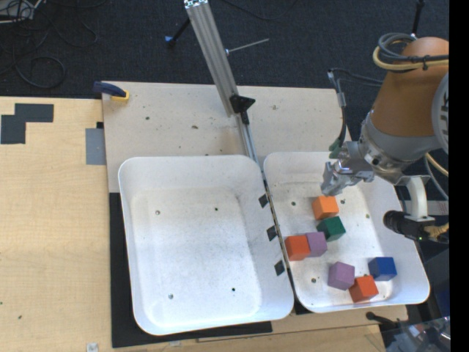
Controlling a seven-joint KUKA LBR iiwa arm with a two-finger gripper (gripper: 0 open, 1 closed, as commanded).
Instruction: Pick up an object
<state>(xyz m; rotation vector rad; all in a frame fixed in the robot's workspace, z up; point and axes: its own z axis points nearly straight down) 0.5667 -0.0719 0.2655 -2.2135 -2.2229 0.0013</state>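
Just above the squarish, axis-less orange cube (325, 207), fingers (331, 184) of unclear spread hover.

Three orange blocks (325, 207), two purple (341, 275), one green (332, 228), one blue (382, 268), apparently.

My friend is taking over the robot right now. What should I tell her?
Gripper: just above the orange block in the right bin, holding nothing that shows.
Blocks, all in the right bin: green block, orange-red block touching a purple block, another purple block, blue block, corner orange block.
Done: nothing lifted.
Left: grab one.
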